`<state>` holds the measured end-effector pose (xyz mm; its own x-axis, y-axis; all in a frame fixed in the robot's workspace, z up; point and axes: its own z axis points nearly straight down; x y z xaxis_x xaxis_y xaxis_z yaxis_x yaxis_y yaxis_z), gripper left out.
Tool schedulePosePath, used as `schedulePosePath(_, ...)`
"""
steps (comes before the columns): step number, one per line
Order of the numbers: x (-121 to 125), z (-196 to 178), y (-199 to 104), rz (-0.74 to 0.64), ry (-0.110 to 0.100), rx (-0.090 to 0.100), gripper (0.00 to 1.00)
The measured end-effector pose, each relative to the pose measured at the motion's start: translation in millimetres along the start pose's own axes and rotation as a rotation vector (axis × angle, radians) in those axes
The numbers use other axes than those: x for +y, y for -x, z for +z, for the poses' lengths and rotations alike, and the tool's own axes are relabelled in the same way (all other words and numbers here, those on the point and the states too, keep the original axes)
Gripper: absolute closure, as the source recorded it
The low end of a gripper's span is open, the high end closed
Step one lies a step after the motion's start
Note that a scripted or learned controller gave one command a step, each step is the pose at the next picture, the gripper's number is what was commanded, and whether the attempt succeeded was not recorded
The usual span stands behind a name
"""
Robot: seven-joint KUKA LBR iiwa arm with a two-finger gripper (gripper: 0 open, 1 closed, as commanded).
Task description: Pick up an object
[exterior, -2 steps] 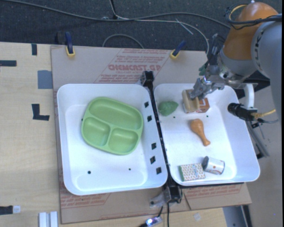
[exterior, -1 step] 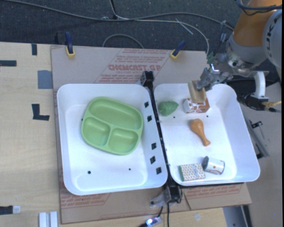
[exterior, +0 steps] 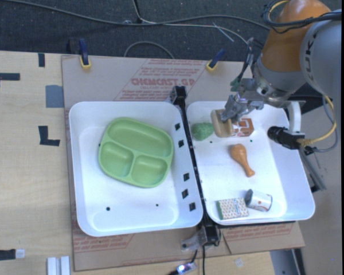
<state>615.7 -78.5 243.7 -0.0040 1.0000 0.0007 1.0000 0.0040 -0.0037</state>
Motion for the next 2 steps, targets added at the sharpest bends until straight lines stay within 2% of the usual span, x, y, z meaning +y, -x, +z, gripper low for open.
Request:
schedulePosePath(1, -23, 14, -43, 0.000, -0.001, 0.000, 1.00)
schedulePosePath(2, -42, 6, -93, -0.002, 0.001, 0.001, 1.00)
